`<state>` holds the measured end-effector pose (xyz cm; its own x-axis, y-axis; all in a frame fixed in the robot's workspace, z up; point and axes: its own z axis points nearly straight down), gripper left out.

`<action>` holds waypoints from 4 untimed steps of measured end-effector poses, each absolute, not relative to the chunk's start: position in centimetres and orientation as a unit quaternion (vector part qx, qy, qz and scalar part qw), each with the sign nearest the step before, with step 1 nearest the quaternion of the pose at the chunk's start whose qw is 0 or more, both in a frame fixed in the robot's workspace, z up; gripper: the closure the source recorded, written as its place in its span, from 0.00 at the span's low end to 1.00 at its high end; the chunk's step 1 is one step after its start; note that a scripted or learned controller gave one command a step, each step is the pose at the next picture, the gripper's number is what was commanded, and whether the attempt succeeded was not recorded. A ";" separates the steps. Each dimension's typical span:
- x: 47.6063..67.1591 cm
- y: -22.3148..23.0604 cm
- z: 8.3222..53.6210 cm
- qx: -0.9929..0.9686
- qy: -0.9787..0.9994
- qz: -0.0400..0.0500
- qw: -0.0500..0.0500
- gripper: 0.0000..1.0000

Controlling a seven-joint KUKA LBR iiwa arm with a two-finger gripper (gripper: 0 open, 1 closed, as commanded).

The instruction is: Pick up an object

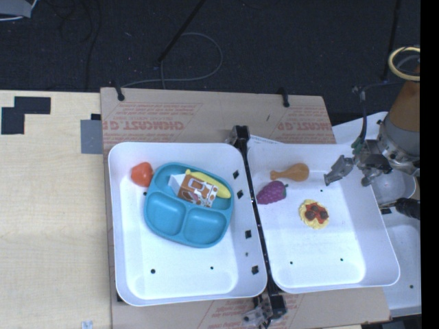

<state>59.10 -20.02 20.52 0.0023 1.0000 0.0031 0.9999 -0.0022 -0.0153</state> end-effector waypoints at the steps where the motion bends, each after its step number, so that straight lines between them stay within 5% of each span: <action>1: 59.4 -20.0 21.4 -0.707 -0.707 0.000 0.000 0.00; 3: 60.3 -19.1 9.0 -0.705 -0.709 0.001 0.003 0.00; 4: 60.3 -19.1 8.8 -0.706 -0.708 0.001 0.002 0.00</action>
